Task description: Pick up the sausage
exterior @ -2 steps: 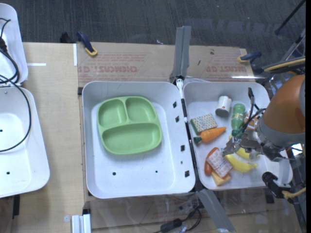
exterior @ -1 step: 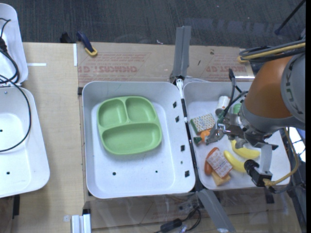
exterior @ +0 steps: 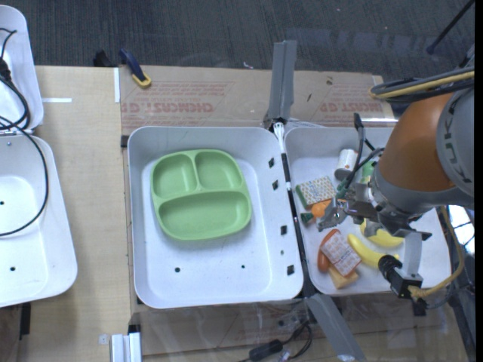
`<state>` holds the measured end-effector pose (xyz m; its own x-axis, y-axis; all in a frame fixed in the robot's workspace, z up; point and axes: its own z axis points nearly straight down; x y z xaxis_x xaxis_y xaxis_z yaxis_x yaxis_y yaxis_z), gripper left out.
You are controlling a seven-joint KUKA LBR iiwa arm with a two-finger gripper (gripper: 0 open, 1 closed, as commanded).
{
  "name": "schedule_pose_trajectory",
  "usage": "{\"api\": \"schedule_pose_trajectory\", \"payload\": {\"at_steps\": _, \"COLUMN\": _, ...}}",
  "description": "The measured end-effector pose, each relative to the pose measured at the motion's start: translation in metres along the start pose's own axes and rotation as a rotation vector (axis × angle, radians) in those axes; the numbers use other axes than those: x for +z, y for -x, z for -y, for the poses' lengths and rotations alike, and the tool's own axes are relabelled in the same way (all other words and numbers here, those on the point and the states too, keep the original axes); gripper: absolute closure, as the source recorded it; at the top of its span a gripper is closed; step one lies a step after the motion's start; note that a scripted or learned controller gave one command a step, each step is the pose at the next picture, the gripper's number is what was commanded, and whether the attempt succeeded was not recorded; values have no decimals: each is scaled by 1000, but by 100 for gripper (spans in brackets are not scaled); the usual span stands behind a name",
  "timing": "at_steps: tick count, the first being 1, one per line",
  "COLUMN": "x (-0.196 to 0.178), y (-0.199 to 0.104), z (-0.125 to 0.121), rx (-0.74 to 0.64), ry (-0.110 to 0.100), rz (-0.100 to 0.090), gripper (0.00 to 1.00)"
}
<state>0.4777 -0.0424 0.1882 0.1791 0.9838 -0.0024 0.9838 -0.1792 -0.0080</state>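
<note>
In the right bin (exterior: 430, 266), a reddish rounded piece that looks like the sausage (exterior: 324, 260) lies near the front left, partly under a red-and-white patterned piece (exterior: 342, 252). My gripper (exterior: 332, 216) hangs low over the bin's left middle, just behind that pile and beside an orange carrot (exterior: 321, 208). Nothing shows held in it. The grey and orange arm (exterior: 423, 153) covers the right part of the bin.
A yellow banana (exterior: 367, 251) lies right of the sausage pile, with another yellow piece (exterior: 385, 238) behind it. A green-edged waffle-like toy (exterior: 314, 191) and a white cylinder (exterior: 346, 159) sit farther back. The left bin (exterior: 204, 277) holds a green divided plate (exterior: 201, 194).
</note>
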Motion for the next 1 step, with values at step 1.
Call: {"api": "schedule_pose_trajectory", "payload": {"at_steps": 1, "x": 0, "y": -73, "z": 13, "rx": 16, "ry": 1, "rz": 1, "gripper": 0}}
